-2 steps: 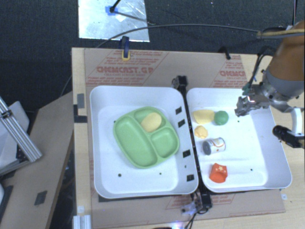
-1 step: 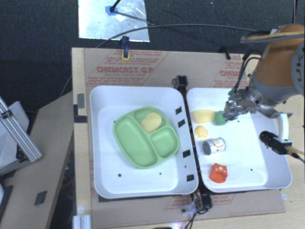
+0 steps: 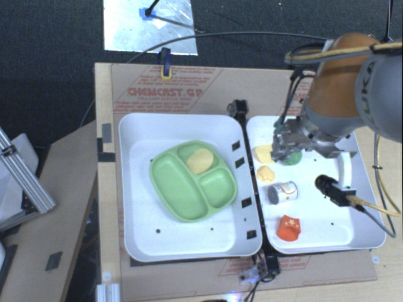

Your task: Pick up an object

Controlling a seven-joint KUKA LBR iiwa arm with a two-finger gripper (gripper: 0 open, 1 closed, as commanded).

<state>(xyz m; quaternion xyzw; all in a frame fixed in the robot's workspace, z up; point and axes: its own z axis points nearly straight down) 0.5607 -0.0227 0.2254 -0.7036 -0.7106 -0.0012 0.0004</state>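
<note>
My gripper (image 3: 284, 148) hangs low over the upper part of the right bin (image 3: 365, 222), right over a green round object (image 3: 292, 158) that peeks out from under it. Two pale yellow pieces lie just left of it, one (image 3: 262, 153) higher and one (image 3: 266, 173) lower. A small silver and white can (image 3: 283, 192) lies on its side in the bin's middle. A red-orange piece (image 3: 288, 228) sits near the front. The gripper's body hides whether the green object is between the fingers.
The left bin (image 3: 141, 231) holds a green divided tray (image 3: 182, 190) with a yellow piece (image 3: 201, 161) in its upper compartment. A black clamp (image 3: 238, 109) sits on the rim between the bins. Cardboard lies under both bins.
</note>
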